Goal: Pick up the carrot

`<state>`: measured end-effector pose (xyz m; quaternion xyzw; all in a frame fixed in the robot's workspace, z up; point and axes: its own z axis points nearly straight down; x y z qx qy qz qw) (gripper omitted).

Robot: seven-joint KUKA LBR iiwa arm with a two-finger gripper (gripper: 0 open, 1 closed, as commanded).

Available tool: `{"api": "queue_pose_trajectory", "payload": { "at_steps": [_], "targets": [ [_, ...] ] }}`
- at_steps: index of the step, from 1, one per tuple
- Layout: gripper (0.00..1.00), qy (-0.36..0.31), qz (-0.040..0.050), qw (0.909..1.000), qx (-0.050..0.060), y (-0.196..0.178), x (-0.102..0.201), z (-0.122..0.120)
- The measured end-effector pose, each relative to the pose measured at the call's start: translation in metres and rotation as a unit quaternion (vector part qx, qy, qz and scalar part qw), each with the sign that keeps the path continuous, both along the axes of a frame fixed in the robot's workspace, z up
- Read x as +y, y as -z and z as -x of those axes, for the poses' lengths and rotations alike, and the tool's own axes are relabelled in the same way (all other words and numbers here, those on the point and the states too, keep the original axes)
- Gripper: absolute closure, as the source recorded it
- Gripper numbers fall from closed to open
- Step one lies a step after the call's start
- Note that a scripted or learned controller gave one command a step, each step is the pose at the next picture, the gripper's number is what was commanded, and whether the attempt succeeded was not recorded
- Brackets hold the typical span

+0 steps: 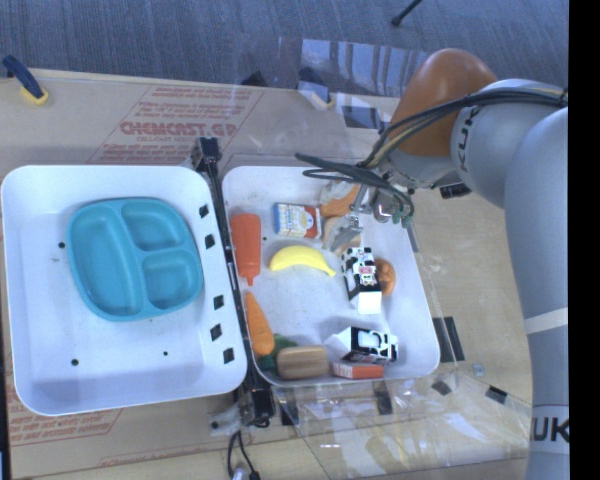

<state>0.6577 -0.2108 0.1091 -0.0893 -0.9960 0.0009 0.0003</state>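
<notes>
Two shallow white bins side by side on a cardboard-covered bench. Left bin (20,298): held a teal divided plate (135,258), lying flat toward its upper half. Right bin (420,313): held an assortment of toy food and small items. Carrot (259,325): orange, lay along the right bin's left wall in the lower part, tip pointing up-left, green end down by the bottom corner. Orange-red bottle (246,246): lay just above the carrot, along the same wall. Yellow banana (302,260): near the bin's middle, curved side up. Small printed carton (297,219): just above the banana. Black-and-white patterned pieces: one (361,270) right of the banana, another (372,344) near the bottom right corner. Tan bread-like block (303,361): at the bottom edge, just right of the carrot's green end. Grey arm with orange band (442,83): entered from the right, wrist over the right bin's upper right part. Gripper (352,220): hung low near the carton, well apart from the carrot; finger spacing could not be told amid cables and clutter. Blue-and-yellow clamp (24,80): at the bench's upper left corner.
</notes>
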Motion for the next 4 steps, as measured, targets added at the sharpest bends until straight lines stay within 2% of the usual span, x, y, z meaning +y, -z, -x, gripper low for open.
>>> {"api": "queue_pose_trajectory", "payload": {
  "at_steps": [1,2,3,4],
  "targets": [
    [1.00,-0.003,0.0016,1.0000,-0.003,-0.013,0.000,-0.003],
    [1.00,-0.159,0.0038,0.9872,-0.007,-0.180,0.000,0.042],
    [1.00,-0.368,0.0044,0.9298,-0.004,-0.275,0.001,0.058],
    [1.00,-0.517,-0.0020,0.8561,0.000,-0.262,0.001,0.115]
  ]
}}
